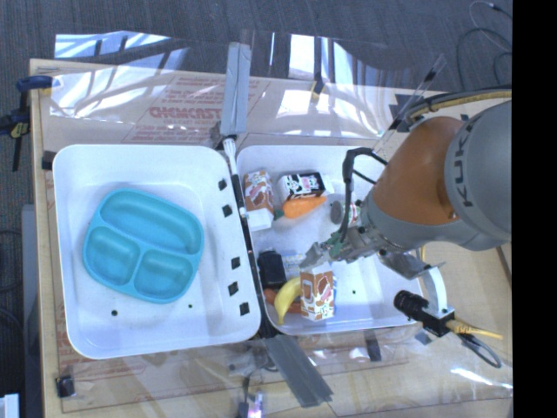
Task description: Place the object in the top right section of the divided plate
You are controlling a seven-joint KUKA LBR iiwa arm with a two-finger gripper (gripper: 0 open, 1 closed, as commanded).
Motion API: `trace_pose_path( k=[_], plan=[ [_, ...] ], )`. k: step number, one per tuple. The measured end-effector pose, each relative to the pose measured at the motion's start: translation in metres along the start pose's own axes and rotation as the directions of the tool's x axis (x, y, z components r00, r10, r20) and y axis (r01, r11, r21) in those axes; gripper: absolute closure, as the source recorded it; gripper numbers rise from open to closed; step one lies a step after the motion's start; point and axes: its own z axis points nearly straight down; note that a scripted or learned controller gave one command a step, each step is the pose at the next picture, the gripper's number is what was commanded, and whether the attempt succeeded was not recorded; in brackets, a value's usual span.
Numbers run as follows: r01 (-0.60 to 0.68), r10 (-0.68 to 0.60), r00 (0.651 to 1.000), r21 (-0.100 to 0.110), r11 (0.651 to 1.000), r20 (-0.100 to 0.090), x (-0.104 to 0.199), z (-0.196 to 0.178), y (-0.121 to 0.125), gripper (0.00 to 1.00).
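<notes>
The gripper [335, 249] sits right of the frame's center, low over the right bin [383, 313]. Its fingers are too blurred and tangled with hardware to tell whether they are spread or closed, and nothing can be seen held between them. The grey arm [470, 181], with its orange band [418, 172], fills the right side of the frame above it.

Just below the gripper a small carton [318, 294] stands near the bin's lower edge. A banana [286, 300] lies touching the carton's left side, and a black block [271, 268] rests just above the banana. Above the gripper, toward the bin's upper left corner, lie a carrot [304, 206], a black-and-white carton [300, 184] above it, and a brown packet [257, 190] to their left.

The left bin [78, 320] occupies the left half of the frame. In it lies a blue divided plate [144, 245], turned at a slant, with one long section along its upper edge and two smaller ones below. All three sections hold nothing.
</notes>
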Motion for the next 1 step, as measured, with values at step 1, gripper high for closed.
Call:
trace_pose_path(
  k=[1],
  plan=[
    [-0.036, 0.036, 0.999, 0.001, 0.999, -0.001, 0.0418, -0.0348, 0.0104, 1.0]
  ],
)
